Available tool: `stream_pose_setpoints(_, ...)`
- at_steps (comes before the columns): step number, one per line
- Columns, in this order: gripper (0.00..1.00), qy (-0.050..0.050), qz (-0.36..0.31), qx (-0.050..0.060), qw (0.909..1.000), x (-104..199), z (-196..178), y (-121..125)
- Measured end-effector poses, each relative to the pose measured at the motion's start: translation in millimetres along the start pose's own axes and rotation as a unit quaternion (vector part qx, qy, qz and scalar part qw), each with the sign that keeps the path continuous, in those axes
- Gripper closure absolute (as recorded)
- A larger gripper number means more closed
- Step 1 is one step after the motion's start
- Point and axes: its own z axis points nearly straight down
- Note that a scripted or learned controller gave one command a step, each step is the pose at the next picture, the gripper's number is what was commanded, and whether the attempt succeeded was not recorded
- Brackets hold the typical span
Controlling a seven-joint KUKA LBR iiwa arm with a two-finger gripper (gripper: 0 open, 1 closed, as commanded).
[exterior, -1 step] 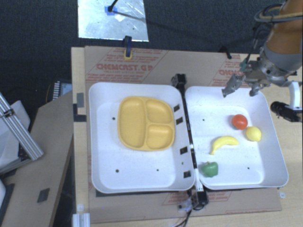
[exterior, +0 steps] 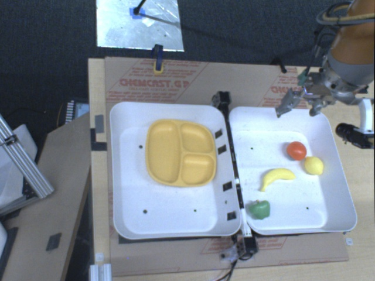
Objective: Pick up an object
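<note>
At upper right the arm [exterior: 351, 40] leans in, its gripper [exterior: 301, 105] spread open and empty above the right bin's [exterior: 334, 215] far rim. Tomato [exterior: 296, 150], lemon [exterior: 314, 165], banana [exterior: 275, 177] and green pepper [exterior: 259, 209] lie below in that bin.

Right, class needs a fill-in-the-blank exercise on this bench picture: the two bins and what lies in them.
1. The yellow divided plate lies in the ____ bin.
2. Beside the tomato lies a yellow ____.
3. The green pepper sits near the right bin's ____ corner.
4. The gripper is above the right bin's ____ edge.

Missing words: left; lemon; front-left; far
</note>
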Motion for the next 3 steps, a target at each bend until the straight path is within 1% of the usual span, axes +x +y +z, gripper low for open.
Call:
stream_pose_setpoints(1,0.00,0.000,0.001,0.001,1.0000,-9,46,-1)
stream_pose_setpoints(3,0.00,0.000,0.002,0.001,1.0000,-2,134,-13)
